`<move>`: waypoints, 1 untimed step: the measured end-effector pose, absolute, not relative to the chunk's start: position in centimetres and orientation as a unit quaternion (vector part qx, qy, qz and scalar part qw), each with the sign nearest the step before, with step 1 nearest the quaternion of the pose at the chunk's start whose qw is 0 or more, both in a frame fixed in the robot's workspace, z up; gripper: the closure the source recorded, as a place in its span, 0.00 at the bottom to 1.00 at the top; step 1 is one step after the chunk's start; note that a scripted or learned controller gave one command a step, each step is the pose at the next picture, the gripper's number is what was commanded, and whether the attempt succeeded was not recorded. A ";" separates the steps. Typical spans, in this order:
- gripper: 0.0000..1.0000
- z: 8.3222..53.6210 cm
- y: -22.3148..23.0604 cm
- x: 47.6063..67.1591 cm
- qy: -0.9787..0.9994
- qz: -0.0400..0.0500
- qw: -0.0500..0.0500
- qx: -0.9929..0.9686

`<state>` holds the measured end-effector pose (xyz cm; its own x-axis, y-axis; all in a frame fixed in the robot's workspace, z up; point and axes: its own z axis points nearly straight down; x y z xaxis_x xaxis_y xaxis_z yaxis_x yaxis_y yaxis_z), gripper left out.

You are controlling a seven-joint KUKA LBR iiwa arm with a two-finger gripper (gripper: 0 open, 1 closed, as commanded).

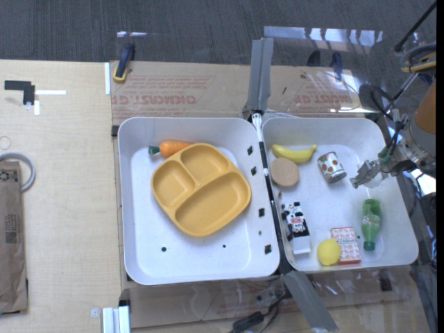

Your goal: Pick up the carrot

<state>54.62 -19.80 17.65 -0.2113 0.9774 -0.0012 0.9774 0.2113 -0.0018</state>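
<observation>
The carrot [173, 146] is orange with a green top and lies in the left bin [139, 207], at its far left. It rests against the far edge of a yellow divided plate [201, 188]. My gripper [363, 176] hangs over the right side of the right bin [312, 262], between a small can [331, 166] and a green bottle [370, 222]. It is far to the right of the carrot, and I see nothing in its grasp.
The right bin also holds a banana [294, 152], a round tan disc [284, 173], a black-and-white carton [297, 226], a lemon [329, 252] and a red box [346, 245]. A raised divider [266, 186] runs between the bins.
</observation>
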 end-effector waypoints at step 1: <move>0.00 17.6 -19.8 54.6 -0.778 0.001 0.000 -0.628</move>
